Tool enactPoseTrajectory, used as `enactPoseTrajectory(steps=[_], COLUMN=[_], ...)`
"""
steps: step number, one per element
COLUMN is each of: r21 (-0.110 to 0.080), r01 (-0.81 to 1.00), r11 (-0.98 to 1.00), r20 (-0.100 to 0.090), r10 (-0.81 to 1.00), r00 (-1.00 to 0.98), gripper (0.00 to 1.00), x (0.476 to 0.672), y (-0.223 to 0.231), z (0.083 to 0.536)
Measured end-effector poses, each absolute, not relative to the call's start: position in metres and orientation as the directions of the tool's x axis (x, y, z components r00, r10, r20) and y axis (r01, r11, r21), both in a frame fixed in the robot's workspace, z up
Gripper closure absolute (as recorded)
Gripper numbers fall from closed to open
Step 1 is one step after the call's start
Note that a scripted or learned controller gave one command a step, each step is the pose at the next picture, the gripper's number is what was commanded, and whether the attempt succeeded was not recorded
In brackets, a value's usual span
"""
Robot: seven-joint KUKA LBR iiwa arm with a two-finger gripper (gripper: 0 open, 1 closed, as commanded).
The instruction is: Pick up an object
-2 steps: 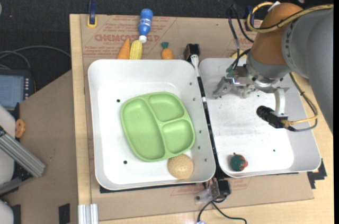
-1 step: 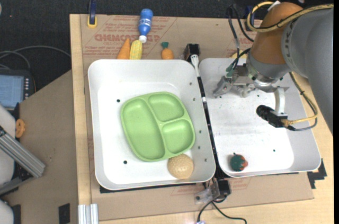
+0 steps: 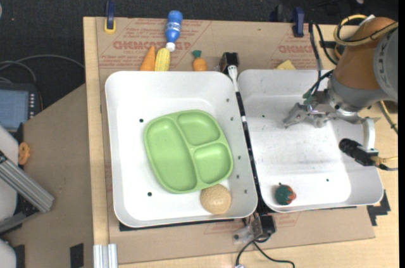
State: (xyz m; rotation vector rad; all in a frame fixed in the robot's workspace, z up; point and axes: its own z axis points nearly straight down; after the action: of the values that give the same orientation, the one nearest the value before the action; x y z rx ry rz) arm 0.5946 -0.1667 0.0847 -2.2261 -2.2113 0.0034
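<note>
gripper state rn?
Two-finger gripper: open, nothing between its fingers, over the right white bin.

The arm (image 3: pixel 367 64) runs off the right edge, so you lose its upper links. Gripper (image 3: pixel 302 113) fingertips are too small and blurred to read. Objs behind the left bin (image 3: pixel 120 134), near the blue bottle (image 3: pixel 173 26), are partly hidden by its rim. Grey rail (image 3: pixel 22 187) is cut off at left.
</note>
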Motion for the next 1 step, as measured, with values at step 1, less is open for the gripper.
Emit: enactPoseTrajectory(steps=[1], r21=[-0.020], r01=[1.000], r11=[0.000], r20=[0.023], r10=[1.000], r00=[0.000], gripper=[0.00], x=[0.6674], y=[-0.2195], z=[0.0863])
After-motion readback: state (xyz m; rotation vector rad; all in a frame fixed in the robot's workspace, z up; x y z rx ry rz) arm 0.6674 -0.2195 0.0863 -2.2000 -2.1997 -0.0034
